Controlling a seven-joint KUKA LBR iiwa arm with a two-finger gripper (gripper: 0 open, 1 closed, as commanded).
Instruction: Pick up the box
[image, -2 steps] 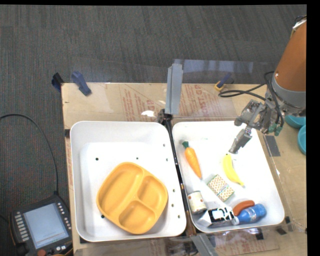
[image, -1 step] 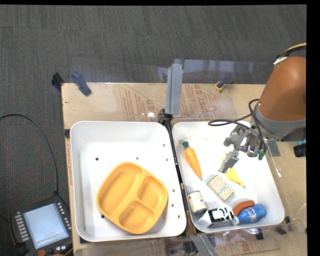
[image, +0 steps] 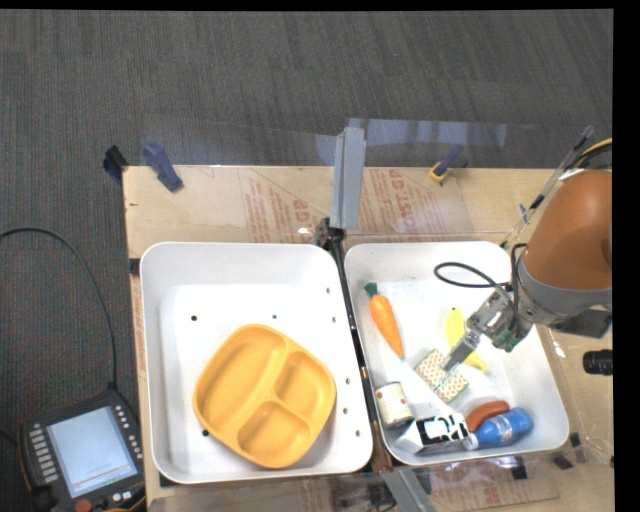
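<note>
Even, fairly bright overhead light, soft short shadows under the yellow tray (image: 265, 395) and along the white bin walls (image: 345, 300), mild glare off a clear plastic sheet (image: 400, 150) at the back, slightly soft focus, grainy dark carpet (image: 200, 80)

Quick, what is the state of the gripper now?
Gripper: cannot be told; it is over the small patterned box in the right bin.

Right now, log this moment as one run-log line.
task: pick up box | gripper: over box in right bin | grasp: unconfirmed | carrot: left of box
</note>
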